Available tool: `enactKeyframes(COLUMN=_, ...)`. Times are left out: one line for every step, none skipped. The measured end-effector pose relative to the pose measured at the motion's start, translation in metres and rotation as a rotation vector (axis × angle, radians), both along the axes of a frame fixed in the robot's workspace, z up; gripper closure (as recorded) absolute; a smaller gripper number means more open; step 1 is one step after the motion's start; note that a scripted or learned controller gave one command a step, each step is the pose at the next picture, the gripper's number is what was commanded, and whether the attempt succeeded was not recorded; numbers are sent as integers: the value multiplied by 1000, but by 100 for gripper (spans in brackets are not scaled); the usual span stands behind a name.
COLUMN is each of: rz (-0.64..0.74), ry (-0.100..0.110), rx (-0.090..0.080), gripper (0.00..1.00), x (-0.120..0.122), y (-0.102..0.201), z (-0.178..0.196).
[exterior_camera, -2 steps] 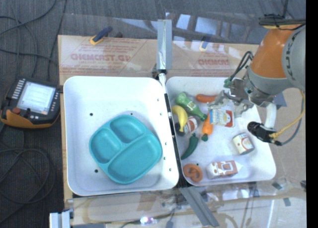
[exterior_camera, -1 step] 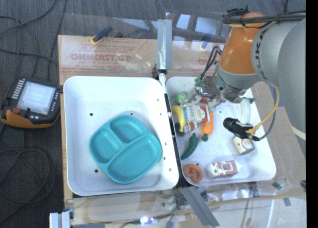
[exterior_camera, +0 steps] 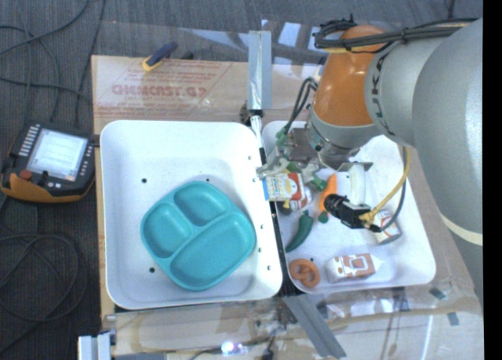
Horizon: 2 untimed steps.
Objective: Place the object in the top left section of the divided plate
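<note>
Two white bins on bench, arm bent over right bin (exterior_camera: pixel 408 264), jaws' state unclear, teal divided plate (exterior_camera: pixel 198 234) left

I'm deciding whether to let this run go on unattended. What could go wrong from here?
1. The tool sits over a tight cluster: a small printed carton, a green pepper and an orange piece. It may catch the wrong item or two.
2. The teal divided plate sits rotated in the left bin, so its sections lie askew and a drop may land in the wrong one.
</note>
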<state>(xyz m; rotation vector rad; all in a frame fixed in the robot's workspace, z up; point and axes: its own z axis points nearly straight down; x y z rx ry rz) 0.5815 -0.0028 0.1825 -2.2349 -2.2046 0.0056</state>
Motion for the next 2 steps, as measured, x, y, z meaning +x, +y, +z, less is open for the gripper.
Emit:
enactKeyframes(rz=18, ry=1, rx=1, gripper=100, x=-16, y=55, z=0)
enactKeyframes(rz=27, ry=-20, rx=-29, gripper=100, x=-18, y=72, z=-18)
